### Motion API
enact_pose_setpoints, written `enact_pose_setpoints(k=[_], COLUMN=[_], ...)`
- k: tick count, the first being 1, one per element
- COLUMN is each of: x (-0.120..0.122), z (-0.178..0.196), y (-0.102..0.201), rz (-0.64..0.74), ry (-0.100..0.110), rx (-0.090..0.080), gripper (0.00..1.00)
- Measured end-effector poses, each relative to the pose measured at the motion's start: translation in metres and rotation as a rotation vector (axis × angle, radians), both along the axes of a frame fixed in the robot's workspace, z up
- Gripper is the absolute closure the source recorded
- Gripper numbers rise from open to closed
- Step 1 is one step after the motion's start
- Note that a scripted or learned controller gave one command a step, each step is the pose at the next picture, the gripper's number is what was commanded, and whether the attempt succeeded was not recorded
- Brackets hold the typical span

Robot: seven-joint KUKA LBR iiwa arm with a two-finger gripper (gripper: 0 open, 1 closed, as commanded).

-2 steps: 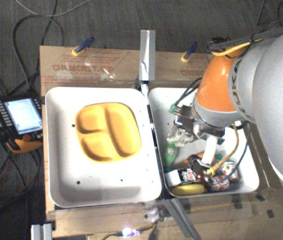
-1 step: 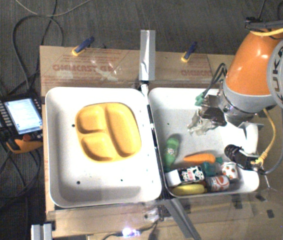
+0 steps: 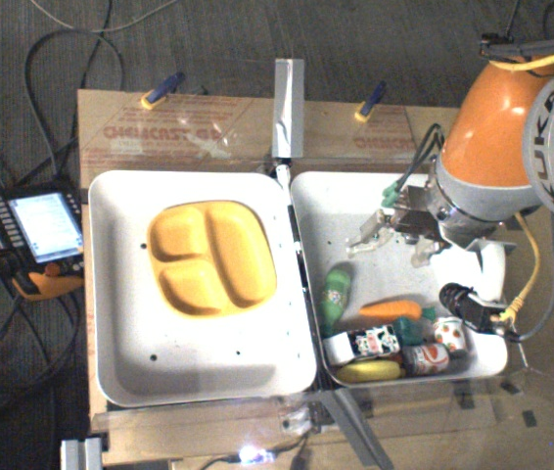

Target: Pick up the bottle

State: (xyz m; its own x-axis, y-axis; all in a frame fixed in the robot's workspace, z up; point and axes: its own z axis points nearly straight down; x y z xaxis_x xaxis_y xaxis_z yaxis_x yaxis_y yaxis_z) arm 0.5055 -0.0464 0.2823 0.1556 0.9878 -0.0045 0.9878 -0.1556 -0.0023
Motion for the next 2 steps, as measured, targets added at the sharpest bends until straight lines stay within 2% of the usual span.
enact_pose_setpoints(k=[1,2], x=[0.023,0.042], z=[-0.1,-0.193], y=[-0.025,-0.058], rz=[0.162,0.154], ry=[0.002,-0.011], rx=[0.004,0.003], gripper=[0.0,0.0])
